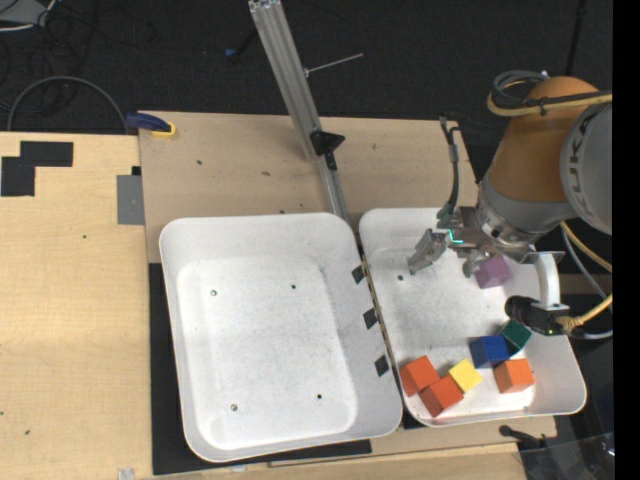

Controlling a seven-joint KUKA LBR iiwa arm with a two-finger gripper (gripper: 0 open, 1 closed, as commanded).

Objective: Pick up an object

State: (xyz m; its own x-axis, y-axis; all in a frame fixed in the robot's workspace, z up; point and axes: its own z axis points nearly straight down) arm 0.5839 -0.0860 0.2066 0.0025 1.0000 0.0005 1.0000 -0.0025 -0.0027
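Observation:
My gripper (447,259) hangs over the upper part of the right bin (430,308), open, with its fingers spread and nothing between them. A purple block (491,272) lies just to the right of the right finger; I cannot tell whether they touch. Near the bin's front edge sit two red blocks (431,384), a yellow block (465,376), a blue block (489,351), a green block (517,335) and an orange block (514,375).
The left bin (200,258) lies beside the right one, with black clips (368,316) along the shared edge. A slanted metal rail (297,93) rises behind the bins. The arm's grey and orange body (545,158) fills the right side.

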